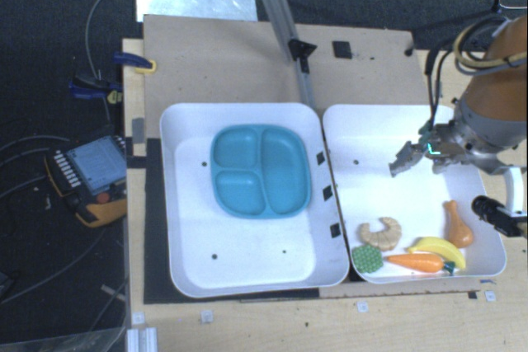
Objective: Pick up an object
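Observation:
Several toy foods lie in the near part of the right bin (363,128): a beige croissant-shaped piece (379,232), a green broccoli (368,259), an orange carrot (415,262), a yellow banana (437,247) and an orange-brown gourd (458,224). My gripper (403,161) hangs over the middle of the right bin, pointing left. It is above and behind the foods and apart from them. Nothing shows in its grip.
The left bin (190,243) holds a blue divided plate (261,171). A grey metal pole (276,0) slants down to the bins' far edge. Clamps (124,62) and a handheld pendant (91,177) lie off the bench to the left.

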Available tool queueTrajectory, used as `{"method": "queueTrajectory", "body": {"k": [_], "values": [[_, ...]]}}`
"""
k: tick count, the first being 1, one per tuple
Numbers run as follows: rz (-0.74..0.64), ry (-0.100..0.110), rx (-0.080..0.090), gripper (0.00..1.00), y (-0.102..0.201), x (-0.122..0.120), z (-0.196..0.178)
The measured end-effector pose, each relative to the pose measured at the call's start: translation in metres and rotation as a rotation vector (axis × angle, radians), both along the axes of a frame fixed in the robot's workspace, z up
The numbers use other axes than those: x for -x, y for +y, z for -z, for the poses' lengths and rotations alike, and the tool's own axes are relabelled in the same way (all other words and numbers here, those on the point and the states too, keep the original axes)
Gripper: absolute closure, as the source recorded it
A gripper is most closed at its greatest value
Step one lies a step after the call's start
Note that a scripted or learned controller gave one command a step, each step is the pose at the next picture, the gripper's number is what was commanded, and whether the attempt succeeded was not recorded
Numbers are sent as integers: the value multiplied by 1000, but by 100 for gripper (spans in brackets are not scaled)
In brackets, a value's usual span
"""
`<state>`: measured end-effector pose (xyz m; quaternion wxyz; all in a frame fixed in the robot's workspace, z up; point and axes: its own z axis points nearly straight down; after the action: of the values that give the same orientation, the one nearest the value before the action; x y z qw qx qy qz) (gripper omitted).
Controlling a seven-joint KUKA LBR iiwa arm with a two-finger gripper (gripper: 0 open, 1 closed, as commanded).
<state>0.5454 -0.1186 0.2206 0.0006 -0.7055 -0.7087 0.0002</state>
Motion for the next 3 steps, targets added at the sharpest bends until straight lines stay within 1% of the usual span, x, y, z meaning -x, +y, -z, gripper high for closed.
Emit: {"method": "queueTrajectory", "body": {"k": [1,2,3], "values": [[0,-3,0,0,0,-1,-1],[1,0,1,0,5,-10,48],[3,-2,1,0,1,-20,96]]}}
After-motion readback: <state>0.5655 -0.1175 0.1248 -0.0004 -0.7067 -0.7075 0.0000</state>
